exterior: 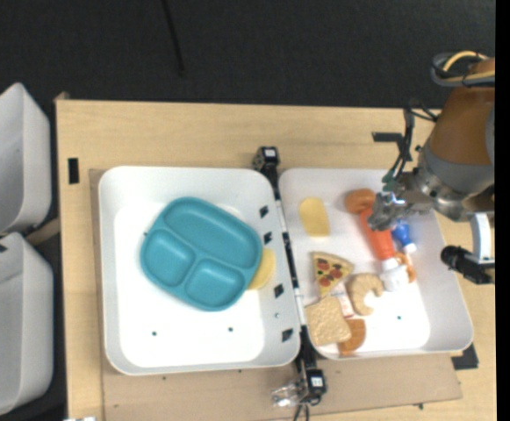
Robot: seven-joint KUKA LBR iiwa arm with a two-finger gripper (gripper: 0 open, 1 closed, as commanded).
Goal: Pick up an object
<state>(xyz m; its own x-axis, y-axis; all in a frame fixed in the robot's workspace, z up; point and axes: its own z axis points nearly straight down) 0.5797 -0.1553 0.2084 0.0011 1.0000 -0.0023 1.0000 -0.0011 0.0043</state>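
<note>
You are viewing the tabletop [175, 130] bearing two white bins. The left bin [123, 323] is holding a teal divided plate [200, 253] with a pale yellow piece [264, 270] touching its right edge. The right bin [443, 318] is holding a yellow block [314, 217], a pizza slice [330, 269], toast [327, 321] and an orange-and-white tube [388, 246]. The end effector [386, 207] is hanging over that tube's upper end; whether it is spread or pinching cannot be told.

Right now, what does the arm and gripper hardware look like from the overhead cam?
The arm has a grey metal wrist under a broad orange band, with yellow and black cables looped above. The gripper is small, dark grey and silver, with a black bracket beside it.
</note>
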